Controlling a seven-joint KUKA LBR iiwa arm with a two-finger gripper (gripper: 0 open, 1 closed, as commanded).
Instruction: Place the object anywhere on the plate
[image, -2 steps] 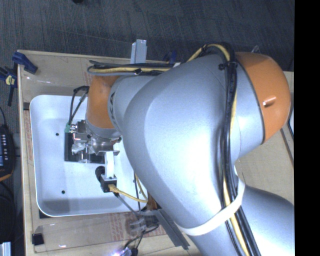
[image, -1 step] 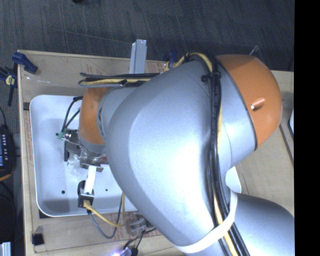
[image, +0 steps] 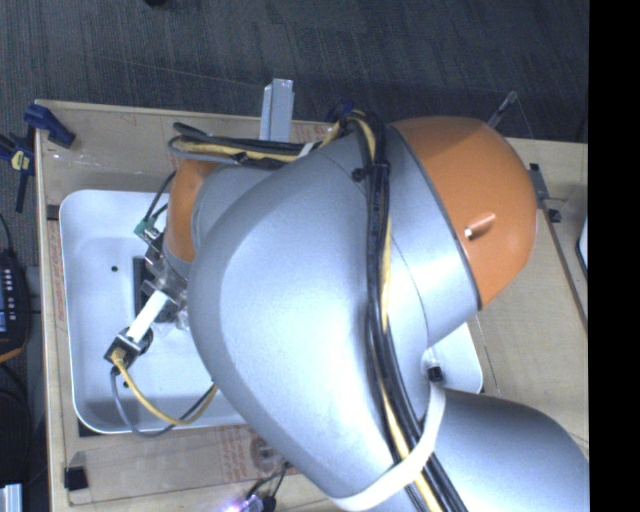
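My grey arm (image: 320, 310) with its orange band (image: 470, 220) reaches from the right across the bench and covers most of both bins. Its wrist end hangs over the left white bin (image: 85, 300). The gripper (image: 152, 272) is a dark cluster of hardware at the arm's left tip, over the bin's middle. A white connector (image: 140, 325) and a yellow cable (image: 150, 405) trail from it down to the bin floor. Whatever lies under the arm is hidden.
A sliver of the right bin (image: 462, 365) peeks out beneath the arm. Blue clamps (image: 48, 122) sit at the bench's far left corner. A grey post (image: 278, 105) stands at the back edge. Bare bin floor lies left of the gripper.
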